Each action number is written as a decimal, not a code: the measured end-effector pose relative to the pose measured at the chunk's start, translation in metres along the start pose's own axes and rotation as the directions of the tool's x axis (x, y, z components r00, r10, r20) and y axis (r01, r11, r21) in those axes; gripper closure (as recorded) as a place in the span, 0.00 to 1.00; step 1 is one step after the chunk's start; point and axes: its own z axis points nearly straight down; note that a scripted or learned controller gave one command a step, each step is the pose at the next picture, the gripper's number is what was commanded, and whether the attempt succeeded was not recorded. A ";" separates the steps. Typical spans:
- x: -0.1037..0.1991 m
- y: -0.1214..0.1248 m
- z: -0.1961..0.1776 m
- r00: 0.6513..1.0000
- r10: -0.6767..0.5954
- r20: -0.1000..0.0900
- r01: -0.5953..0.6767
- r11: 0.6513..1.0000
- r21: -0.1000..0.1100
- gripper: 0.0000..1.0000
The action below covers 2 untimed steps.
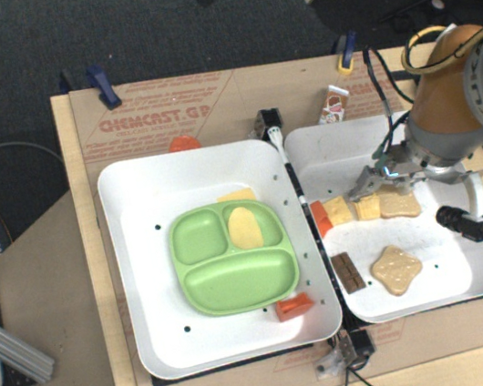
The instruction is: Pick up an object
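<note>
End effector (384,173): low in right bin (343,137), near its far edge, grip state cannot tell | just beside it: toast slice (400,204), cheese pieces (337,211) | near edge: tan cookie (396,269), brown bar (347,272) | left bin (129,184): green tray (231,259) at centre.

A tan toast slice (396,268) lies flat in the right bin (479,280), beside a brown bar (346,272)
</note>
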 end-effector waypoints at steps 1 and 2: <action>-0.058 -0.111 0.000 1.000 0.008 0.001 -0.008 1.000 0.006 0.00; -0.005 -0.023 0.005 1.000 -0.010 -0.001 0.010 1.000 0.006 0.00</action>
